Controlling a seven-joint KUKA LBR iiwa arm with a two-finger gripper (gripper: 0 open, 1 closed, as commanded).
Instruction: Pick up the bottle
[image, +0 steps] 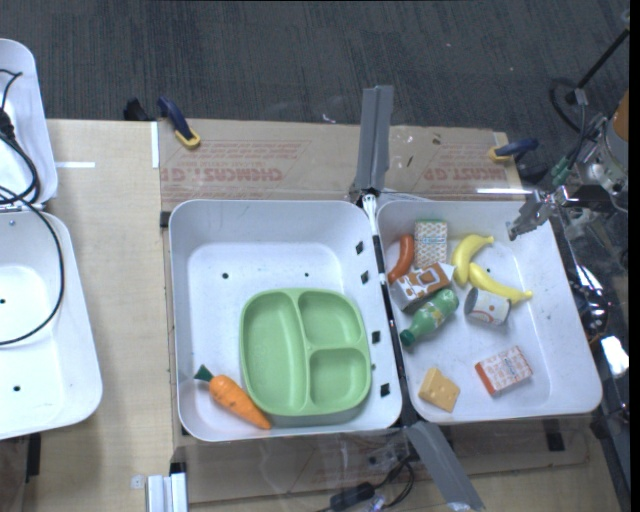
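Camera view: green bottle (431, 314) lies in right bin (560, 330) beside banana (484, 273); gripper (527, 222) at bin's far rim, finger state unclear.

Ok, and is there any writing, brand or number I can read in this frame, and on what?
Nothing reads clearly enough to quote.
Cardboard sheet: red print behind both bins, upside down to the camera, too blurred.
Bottle: label too small.
Orange box: white label, print too small.
Brown carton: markings too small.
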